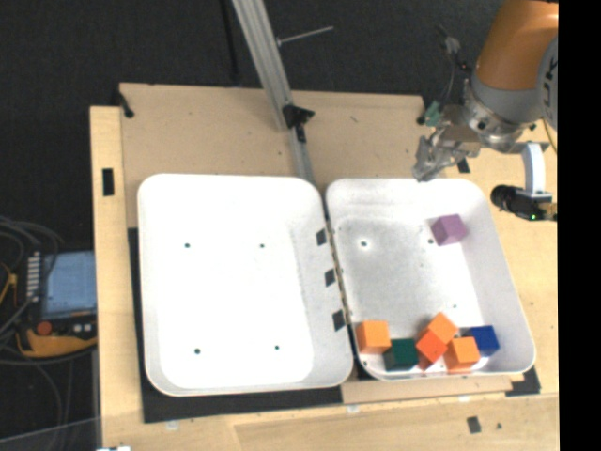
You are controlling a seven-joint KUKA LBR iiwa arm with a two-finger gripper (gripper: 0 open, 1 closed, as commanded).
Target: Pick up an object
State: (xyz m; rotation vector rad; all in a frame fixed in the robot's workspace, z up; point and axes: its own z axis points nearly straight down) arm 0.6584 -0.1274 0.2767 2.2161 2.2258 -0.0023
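Sitting alone in the right bin [503,280], the purple cube [448,228] looks the easiest pick, well apart from the blocks crowded along the near wall. Above the bin's far edge hangs the gripper [430,169], carrying nothing I can see.

The two bins, left [230,280] and right [413,261], are white. The right one holds a purple block [448,228], three orange blocks [374,334] [435,336] [462,352], a dark green block [403,353] and a blue block [484,339]. The desk [207,130] is light tan. The arm [515,45] is orange and grey. The end effector [434,163] is grey. The floor [56,45] is dark.
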